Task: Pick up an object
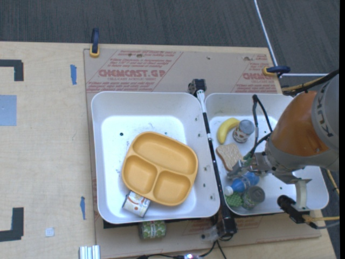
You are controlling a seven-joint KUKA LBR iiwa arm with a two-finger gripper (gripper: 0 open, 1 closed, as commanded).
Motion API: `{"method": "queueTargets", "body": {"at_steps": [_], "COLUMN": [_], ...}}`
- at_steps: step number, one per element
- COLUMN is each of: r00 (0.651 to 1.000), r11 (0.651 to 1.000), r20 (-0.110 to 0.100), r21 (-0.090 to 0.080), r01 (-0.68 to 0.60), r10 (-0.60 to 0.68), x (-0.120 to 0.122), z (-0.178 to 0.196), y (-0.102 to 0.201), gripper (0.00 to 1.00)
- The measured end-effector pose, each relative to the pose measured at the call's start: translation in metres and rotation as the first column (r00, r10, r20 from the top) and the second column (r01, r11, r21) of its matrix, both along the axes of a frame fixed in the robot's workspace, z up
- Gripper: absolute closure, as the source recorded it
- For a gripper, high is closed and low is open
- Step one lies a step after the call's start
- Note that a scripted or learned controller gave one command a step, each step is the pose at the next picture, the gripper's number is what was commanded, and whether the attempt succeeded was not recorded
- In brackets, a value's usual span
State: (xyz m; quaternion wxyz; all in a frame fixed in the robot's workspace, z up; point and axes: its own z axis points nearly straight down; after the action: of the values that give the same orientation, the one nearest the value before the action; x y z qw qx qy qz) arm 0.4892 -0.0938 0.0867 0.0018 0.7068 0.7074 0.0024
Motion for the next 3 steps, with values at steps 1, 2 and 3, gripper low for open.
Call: {"method": "queueTargets", "body": {"at_steps": [1, 2, 3], "r00": [1.000, 1.000, 1.000], "r11": [1.000, 1.000, 1.000], "r20": [0.004, -0.005, -0.004], "r21": [-0.002, -0.001, -0.001], "r01": [0.001, 0.001, 0.000], "r10": [-0.001, -0.001, 0.000], "x": [-0.006, 0.014, 0.049], "z": [0.000, 0.000, 0.000], "y": [0.002, 0.001, 0.000], "gripper": [0.00, 0.00, 0.00]}}
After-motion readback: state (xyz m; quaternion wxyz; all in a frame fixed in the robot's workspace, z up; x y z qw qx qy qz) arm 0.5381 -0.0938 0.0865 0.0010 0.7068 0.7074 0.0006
